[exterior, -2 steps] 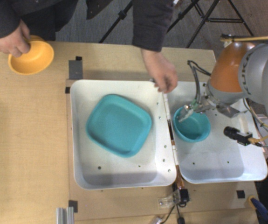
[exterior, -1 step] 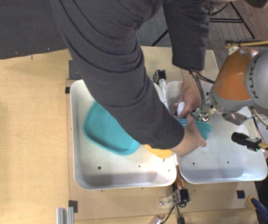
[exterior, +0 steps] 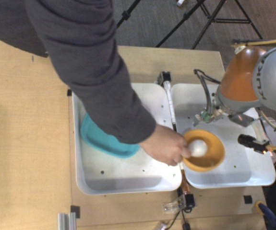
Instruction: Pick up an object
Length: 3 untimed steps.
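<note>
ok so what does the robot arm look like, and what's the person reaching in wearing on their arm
The robot arm is rounded and grey, with a glossy orange band above the wrist. Dark cables loop down beside it toward the right bin, and a small black part with a cable sticks out lower down. The person's arm is covered by a long, loose dark grey sleeve reaching to the wrist.

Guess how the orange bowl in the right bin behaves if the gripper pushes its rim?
The orange bowl looks rigid and shallow, so it would probably slide on the smooth white bin rather than flex. A rim push might tip it. The white ball inside looks free to roll or spill out.
</note>
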Motion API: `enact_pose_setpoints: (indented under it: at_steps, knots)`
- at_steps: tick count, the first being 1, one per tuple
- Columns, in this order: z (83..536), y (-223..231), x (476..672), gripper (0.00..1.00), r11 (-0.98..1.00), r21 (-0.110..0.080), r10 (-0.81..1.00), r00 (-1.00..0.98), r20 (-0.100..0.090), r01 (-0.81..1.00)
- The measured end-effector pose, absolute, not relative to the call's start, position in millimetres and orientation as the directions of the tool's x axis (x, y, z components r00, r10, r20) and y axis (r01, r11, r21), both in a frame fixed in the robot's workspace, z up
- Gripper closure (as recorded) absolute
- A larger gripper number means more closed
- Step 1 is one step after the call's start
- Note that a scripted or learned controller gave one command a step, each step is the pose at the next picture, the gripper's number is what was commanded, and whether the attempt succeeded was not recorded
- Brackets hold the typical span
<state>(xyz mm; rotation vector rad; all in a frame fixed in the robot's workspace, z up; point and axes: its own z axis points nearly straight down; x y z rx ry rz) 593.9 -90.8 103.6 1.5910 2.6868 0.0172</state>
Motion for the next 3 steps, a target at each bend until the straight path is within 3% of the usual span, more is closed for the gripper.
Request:
enact_pose_setpoints:
  at_steps: [1,2,3]
  knots:
    - [125.1,-125.5,639.7,1.0,0.547,0.007,0.837,-0.547,-0.006,0.837]
    - [125.0,-125.4,639.7,0.0,0.547,0.007,0.837,-0.547,-0.006,0.837]
    - [90.3,-149.8,587.6,0.0,0.572,0.009,0.82,-0.572,-0.009,0.82]
